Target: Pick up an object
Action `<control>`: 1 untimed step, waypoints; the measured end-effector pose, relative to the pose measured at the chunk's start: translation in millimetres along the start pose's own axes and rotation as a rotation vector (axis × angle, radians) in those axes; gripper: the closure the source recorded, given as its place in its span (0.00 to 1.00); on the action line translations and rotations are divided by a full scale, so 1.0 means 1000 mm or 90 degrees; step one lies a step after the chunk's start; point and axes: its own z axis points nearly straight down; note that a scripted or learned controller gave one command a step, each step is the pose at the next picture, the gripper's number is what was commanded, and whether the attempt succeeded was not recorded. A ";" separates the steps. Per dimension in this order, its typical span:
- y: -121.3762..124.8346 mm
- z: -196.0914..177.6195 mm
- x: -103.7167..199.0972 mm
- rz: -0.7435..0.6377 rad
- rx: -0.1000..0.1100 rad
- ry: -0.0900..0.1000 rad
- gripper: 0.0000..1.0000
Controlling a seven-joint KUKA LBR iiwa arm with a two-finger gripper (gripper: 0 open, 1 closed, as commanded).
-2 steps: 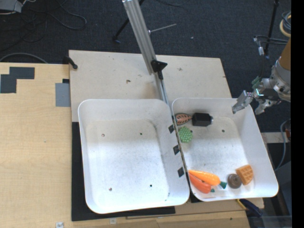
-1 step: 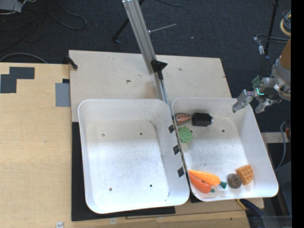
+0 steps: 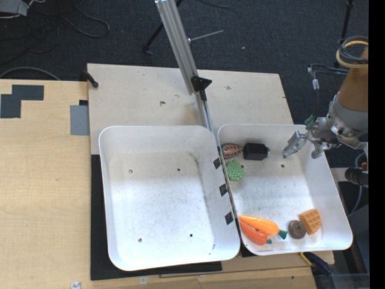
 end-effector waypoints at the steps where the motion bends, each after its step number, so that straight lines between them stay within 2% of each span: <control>1: 0.001 0.056 -0.009 0.001 0.000 -0.001 0.00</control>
